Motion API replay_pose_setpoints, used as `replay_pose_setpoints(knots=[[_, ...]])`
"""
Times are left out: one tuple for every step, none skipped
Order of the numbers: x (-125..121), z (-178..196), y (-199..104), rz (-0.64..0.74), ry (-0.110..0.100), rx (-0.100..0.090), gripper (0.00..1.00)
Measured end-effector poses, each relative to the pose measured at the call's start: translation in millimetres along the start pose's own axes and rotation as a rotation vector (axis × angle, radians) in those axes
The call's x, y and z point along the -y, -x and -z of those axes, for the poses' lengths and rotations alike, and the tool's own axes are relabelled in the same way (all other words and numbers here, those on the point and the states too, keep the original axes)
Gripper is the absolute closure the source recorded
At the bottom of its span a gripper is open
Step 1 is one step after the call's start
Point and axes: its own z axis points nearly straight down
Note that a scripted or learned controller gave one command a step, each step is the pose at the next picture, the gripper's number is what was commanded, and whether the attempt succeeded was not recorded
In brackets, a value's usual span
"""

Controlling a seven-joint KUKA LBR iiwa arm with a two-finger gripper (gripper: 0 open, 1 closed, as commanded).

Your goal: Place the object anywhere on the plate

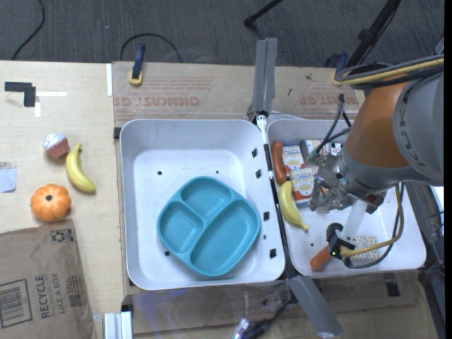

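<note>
A blue three-compartment plate (208,224) lies in the left white bin (141,161) with nothing on it. My gripper (323,195) hangs low in the right bin (402,256), under the grey arm with its orange band. It sits just right of a small printed carton (302,183) and a yellow banana (291,207). The arm's wrist hides much of the gripper. A red sausage (280,161) lies along the right bin's left wall, and an orange carrot (320,258) lies near its front.
A second carton (294,159) sits at the back of the right bin, and a pale flat item (364,250) lies under a looping cable by the carrot. On the bench to the left lie a banana (79,169), a small pumpkin (51,202), a cupcake (56,145) and a cardboard box (39,281).
</note>
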Motion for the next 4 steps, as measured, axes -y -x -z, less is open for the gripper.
replay_pose_setpoints(knots=[[36.0,0.1,-58.1,0.116,0.002,0.001,1.00],[10.6,0.2,-97.8,0.071,0.003,0.002,1.00],[10.6,0.3,-97.8,0.071,0.003,0.002,0.00],[102.6,-58.6,-143.9,0.149,0.002,0.003,0.00]])
